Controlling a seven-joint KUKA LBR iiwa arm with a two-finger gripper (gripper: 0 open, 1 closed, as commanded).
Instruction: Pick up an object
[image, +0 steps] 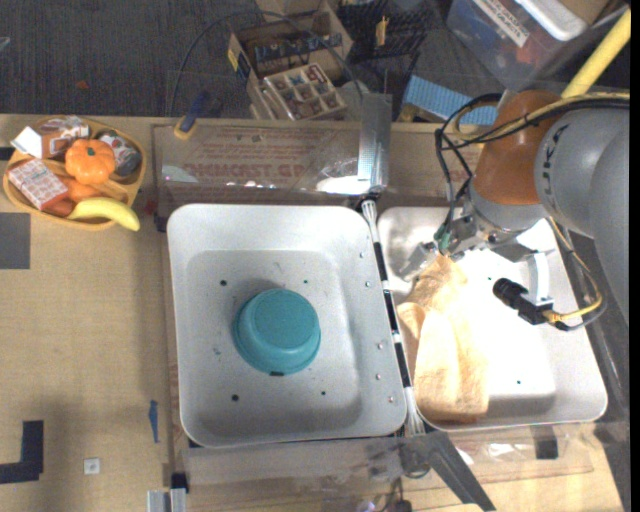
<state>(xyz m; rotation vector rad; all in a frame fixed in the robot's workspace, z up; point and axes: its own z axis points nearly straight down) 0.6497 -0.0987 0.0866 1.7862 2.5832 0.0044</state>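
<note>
cloth (447, 350), tan and crumpled, its top corner pinched in the hand (446, 243).

The tool (447, 240) sits at the far end of the tan cloth (447, 345), but its fingers are too small and blurred against the cloth to tell how they stand. The arm (575, 150) is cut off by the right edge. The small packets in the wooden bowl (70, 175), far left on the desk (80, 380), are too small to read.
</note>
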